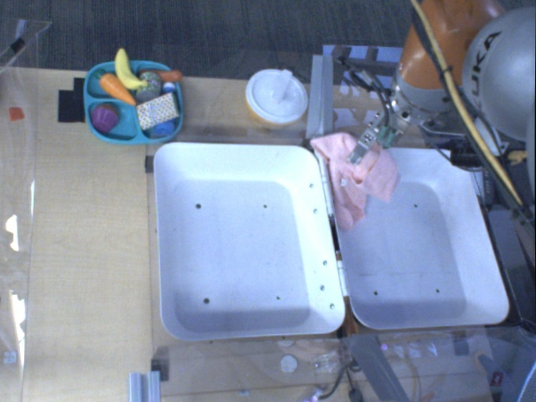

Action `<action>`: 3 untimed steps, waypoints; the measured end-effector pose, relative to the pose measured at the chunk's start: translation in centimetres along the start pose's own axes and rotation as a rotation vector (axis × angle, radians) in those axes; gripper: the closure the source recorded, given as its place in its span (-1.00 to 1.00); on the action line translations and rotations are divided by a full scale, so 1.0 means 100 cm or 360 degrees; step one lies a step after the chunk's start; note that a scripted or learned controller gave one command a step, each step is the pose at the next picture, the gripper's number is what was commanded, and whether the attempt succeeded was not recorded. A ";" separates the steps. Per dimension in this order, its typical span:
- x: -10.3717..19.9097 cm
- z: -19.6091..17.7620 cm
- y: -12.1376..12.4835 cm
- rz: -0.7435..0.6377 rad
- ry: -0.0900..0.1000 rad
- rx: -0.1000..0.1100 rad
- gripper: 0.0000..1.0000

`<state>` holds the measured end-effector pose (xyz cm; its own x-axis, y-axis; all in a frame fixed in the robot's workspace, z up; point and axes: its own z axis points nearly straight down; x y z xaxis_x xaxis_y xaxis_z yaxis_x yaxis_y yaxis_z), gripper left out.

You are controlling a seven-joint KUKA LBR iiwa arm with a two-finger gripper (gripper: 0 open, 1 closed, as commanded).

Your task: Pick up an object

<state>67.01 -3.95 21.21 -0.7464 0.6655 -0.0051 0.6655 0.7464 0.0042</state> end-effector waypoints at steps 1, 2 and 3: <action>-0.016 -0.035 -0.035 0.0555 0.0001 0.0003 1.00; -0.022 -0.017 -0.025 0.0586 0.0002 0.0003 1.00; -0.039 0.026 -0.046 0.0656 0.0003 0.0006 1.00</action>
<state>66.94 -9.97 18.64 -0.4174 0.9087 -0.0017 0.9087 0.4174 0.0017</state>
